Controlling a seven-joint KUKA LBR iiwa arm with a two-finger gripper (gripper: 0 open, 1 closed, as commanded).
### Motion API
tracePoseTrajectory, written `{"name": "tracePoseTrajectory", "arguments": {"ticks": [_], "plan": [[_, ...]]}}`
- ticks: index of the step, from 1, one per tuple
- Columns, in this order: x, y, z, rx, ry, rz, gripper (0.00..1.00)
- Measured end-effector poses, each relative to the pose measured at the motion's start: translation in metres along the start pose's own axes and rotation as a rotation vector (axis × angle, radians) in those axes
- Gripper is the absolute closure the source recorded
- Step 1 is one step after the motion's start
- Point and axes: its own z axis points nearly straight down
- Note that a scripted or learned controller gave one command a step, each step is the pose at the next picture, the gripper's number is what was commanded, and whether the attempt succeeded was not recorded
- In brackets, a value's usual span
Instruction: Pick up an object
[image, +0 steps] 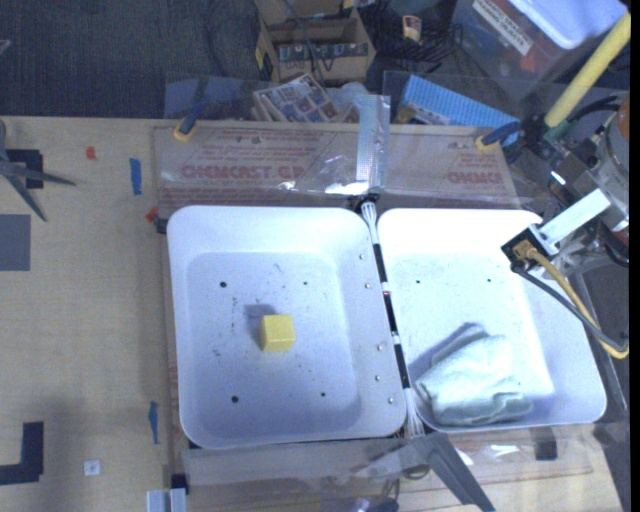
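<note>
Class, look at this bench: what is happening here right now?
A robot arm reaches in from the right, above the far edge of the right bin. A yellow block lies alone in the left bin, untouched. A crumpled white cloth lies in the right bin's near corner. Nothing has been picked up yet.

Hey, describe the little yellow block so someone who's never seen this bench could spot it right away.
Look at the two white bins side by side and take the left bin. Near the middle of its floor sits the yellow block, a small cube standing alone. It is the brightest thing in either bin; the other object is a crumpled white cloth in the right bin.
</note>
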Motion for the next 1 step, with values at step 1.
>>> {"name": "tracePoseTrajectory", "arguments": {"ticks": [1], "plan": [[0.0242, -0.0338, 0.0436, 0.003, -0.002, 0.291, 1.0]]}}
